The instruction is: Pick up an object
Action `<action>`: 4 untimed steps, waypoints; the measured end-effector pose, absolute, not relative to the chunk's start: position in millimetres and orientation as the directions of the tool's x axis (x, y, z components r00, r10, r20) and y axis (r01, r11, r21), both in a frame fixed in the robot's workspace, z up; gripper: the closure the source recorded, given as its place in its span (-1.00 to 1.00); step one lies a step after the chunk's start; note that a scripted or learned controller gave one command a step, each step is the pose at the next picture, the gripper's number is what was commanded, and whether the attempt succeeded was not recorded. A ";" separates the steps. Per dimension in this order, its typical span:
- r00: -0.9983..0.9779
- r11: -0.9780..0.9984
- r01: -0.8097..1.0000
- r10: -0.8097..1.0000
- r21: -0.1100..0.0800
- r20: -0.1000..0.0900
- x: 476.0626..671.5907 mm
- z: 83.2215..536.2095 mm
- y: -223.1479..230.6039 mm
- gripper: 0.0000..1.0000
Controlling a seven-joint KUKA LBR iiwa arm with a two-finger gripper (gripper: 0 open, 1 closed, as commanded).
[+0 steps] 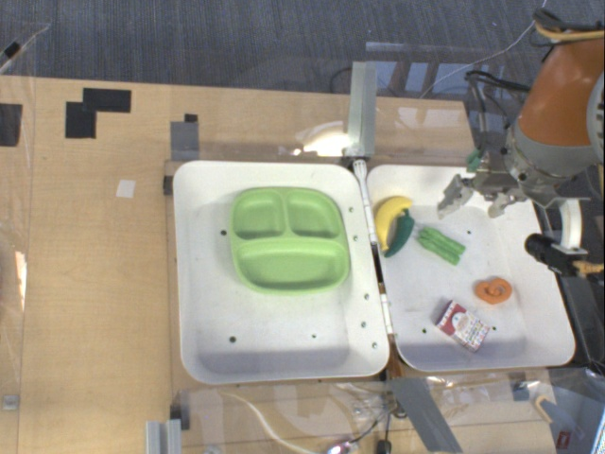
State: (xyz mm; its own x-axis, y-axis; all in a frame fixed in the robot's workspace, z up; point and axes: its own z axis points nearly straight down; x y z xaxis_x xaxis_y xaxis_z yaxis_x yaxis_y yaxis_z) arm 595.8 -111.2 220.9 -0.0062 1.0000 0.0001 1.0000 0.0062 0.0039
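Note:
My gripper (477,198) hangs over the back of the right bin (529,348), fingers spread open with nothing between them. Below and left of it lies a light green block (440,244). A yellow banana (388,215) with a dark green piece (400,234) against it rests by the bin's left wall. An orange round toy (492,290) sits toward the right side. A small red and white packet (462,324) lies near the front.
The left bin (203,339) holds a green divided plate (287,238). A metal post (363,102) stands behind the wall where the bins meet. The arm's orange band (565,93) and cables fill the upper right. Wooden bench top extends to the left.

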 end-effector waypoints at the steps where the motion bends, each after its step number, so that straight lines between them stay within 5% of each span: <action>1: 0.104 -0.104 0.995 0.995 0.002 0.000 597.6 102.2 -144.0 -1.00; 2: 0.128 -0.128 0.992 0.992 0.017 -0.002 578.9 91.6 -110.7 -1.00; 3: -0.059 0.059 0.998 0.998 0.014 -0.003 609.3 90.6 -155.4 -1.00; 4: -0.062 0.062 0.998 0.998 0.022 -0.003 612.2 103.5 -153.1 1.00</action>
State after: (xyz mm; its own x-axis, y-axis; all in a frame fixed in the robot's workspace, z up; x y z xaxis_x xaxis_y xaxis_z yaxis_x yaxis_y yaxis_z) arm 612.2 -153.1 103.5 -0.0623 0.9981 -0.0027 0.9978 0.0624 0.0215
